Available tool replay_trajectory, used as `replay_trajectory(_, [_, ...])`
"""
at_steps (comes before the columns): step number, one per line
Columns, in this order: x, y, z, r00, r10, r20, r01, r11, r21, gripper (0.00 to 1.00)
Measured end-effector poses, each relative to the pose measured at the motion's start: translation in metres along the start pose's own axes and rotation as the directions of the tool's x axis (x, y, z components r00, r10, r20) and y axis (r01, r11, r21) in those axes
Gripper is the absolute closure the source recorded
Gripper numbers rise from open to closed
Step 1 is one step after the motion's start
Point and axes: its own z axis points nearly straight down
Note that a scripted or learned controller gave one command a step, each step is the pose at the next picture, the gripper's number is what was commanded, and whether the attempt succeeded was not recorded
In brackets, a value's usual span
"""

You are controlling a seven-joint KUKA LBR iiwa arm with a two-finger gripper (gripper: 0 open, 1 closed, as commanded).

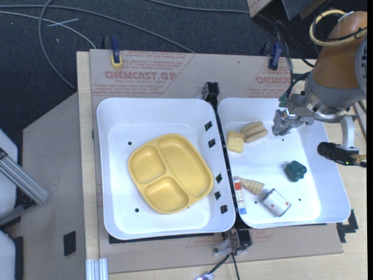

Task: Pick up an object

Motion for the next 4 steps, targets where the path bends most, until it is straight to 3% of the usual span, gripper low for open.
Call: replay_trajectory(4, [0.184, 0.060, -0.003, 1.000, 0.001, 0.000, -0.001, 1.000, -0.001, 1.00])
